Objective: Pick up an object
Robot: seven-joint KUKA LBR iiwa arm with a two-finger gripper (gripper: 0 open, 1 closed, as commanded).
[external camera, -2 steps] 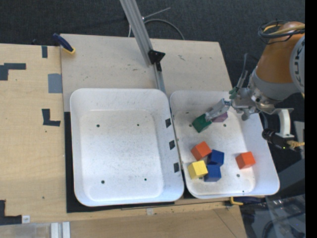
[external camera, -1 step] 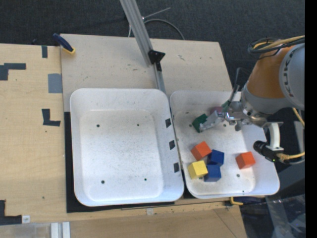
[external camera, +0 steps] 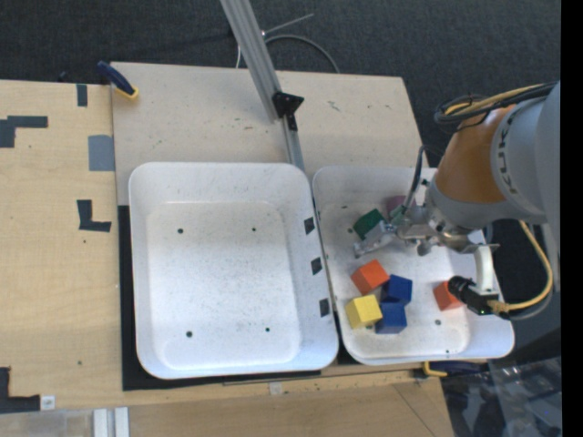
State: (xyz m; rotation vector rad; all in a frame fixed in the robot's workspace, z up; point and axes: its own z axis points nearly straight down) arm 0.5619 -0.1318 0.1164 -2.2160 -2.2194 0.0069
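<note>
Starting at the left, the desk [external camera: 55,244] shows pale wood with grey and black tape marks stuck along it, and a small blue and yellow clamp [external camera: 118,79] lies near its upper edge. Next comes the left bin [external camera: 223,271], a shallow white tray whose floor carries only a few dark dots. A grey metal bar [external camera: 255,48] slants down from the top of the view and ends at a black bracket above the seam between the two trays. Beyond that seam sits the right bin [external camera: 414,353], which holds all the loose pieces. A green block [external camera: 368,222] lies in its upper middle, just left of the gripper [external camera: 393,230], touching or nearly touching its tip; whether the gripper is spread or pressed together cannot be told from here. Below the gripper an orange block [external camera: 370,276] rests, with a yellow block [external camera: 363,311] beneath it and two blue blocks [external camera: 394,303] beside them. A red block [external camera: 446,296] lies further right, near the tray's edge. The arm [external camera: 496,167], grey with an orange band, reaches in from the right over that tray. Dark carpet [external camera: 383,16] surrounds the desk at the top.
</note>
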